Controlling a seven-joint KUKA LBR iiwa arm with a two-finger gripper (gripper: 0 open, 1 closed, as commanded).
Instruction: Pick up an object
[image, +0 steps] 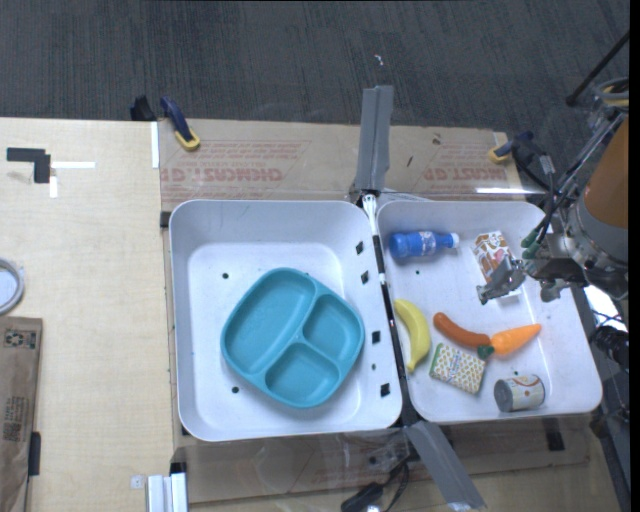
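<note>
The right bin holds a blue bottle, a small printed packet, a banana, a red sausage-shaped toy, a carrot, a green patterned block and a grey can lying on its side. My gripper hangs over the right part of this bin, just above the carrot and beside the packet. It is open, with nothing between its fingers.
The left bin carries a blue three-part plate. A grey divider post stands between the bins at the back. Clamps sit on the cardboard behind. A tape roll lies at far left.
</note>
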